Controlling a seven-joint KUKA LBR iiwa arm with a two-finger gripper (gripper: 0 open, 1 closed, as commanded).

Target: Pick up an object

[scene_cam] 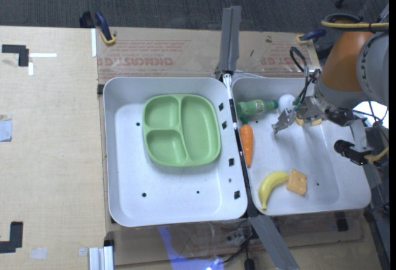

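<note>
Pick not done yet imo. Pincer (pixel 283 124) hangs low in right bin (pixel 346 200), fingers spread open, nothing between them. Closest candidates: green bottle (pixel 255 107) lying on side at bin's back left corner, white round thing (pixel 286 101) just beside it. Carrot (pixel 247 143) lies along left wall, banana (pixel 270 186) and cracker-like square (pixel 297 182) touching near front. Green divided plate (pixel 182 130) sits alone in left bin (pixel 124 200). Left to do: descend, close, lift.
</note>
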